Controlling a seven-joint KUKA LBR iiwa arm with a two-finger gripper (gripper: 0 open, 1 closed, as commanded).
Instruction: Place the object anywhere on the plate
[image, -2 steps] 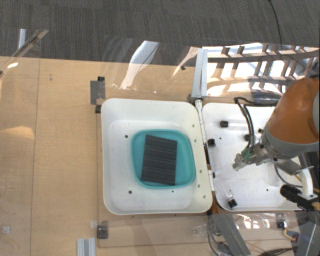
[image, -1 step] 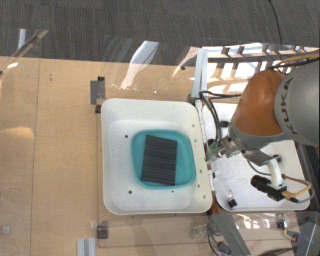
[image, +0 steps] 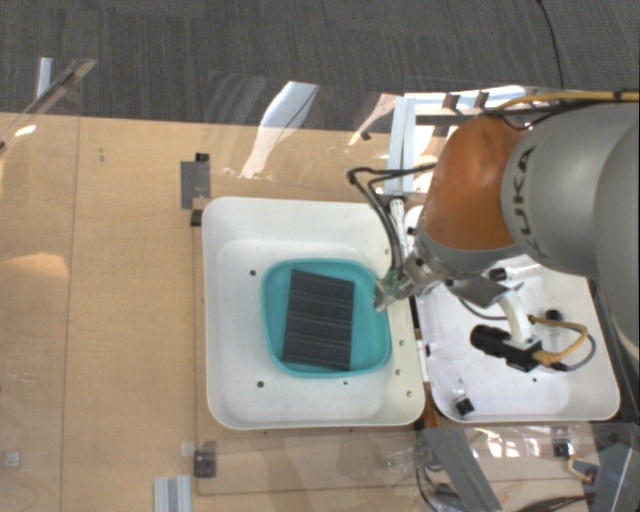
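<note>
Item: dark ribbed slab (image: 320, 318), flat on teal plate (image: 273, 310) in left bin (image: 225, 330), placement seemingly complete; gripper (image: 388, 292) at plate's right rim, spread or pressed together cannot be told; advised: rise straight up, clear of rim, nudging neither plate nor slab

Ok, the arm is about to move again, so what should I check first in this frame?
1. Block lies on the plate: ok.
2. Block sits flat, inside the plate's rim: ok.
3. Plate rests inside the left bin: ok.
4. Gripper is apart from the block, by the plate's right rim: ok.
5. Gripper is free of the plate's rim: cannot tell, they overlap in this view.
6. Nothing is carried in the gripper: cannot tell.
</note>
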